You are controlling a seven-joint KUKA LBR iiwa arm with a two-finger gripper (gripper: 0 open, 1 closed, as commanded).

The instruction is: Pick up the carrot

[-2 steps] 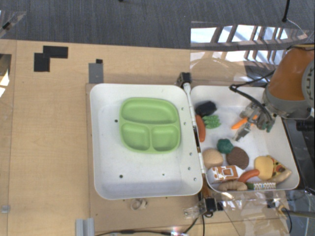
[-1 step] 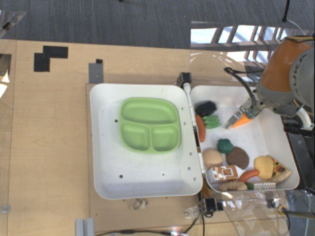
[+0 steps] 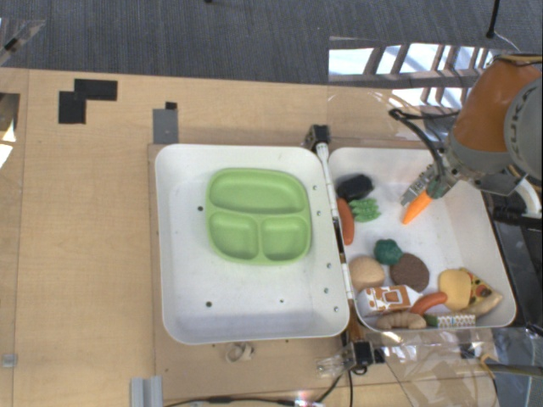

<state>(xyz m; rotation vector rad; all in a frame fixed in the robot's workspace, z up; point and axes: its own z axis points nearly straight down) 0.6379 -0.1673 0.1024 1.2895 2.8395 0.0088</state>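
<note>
Reaching in from the right side, the grey arm (image 3: pixel 501 134) with its orange band hangs over the right bin (image 3: pixel 501 253), and its pincer (image 3: pixel 427 185) sits low near the upper middle of that bin. The carrot (image 3: pixel 415 207) is at the pincer's tip, orange and tilted, its upper end up between the fingers and its pointed end angled down and away to the left. The pincer looks clenched on the carrot; whether the carrot's lower end touches the bin floor I cannot tell.

Left of the pincer, a little apart, lies a dark lump (image 3: pixel 354 184), and just below that a small green leafy piece (image 3: pixel 366 209). Further left, against the bin's left wall, a reddish sausage (image 3: pixel 345 220) lies lengthwise. Below the pincer, well apart, sit a dark green round piece (image 3: pixel 389 250), a tan bun (image 3: pixel 367 271) and a brown patty (image 3: pixel 411 271), the last two side by side. Lower still, along the near edge of the bin, are a small orange-and-white box (image 3: pixel 388 297), a red sausage (image 3: pixel 427 302) and a yellow piece (image 3: pixel 456 288) crowded together.

Far left of the pincer, the left bin (image 3: pixel 182 312) holds a green divided plate (image 3: pixel 258 214), lying flat near that bin's middle.
</note>
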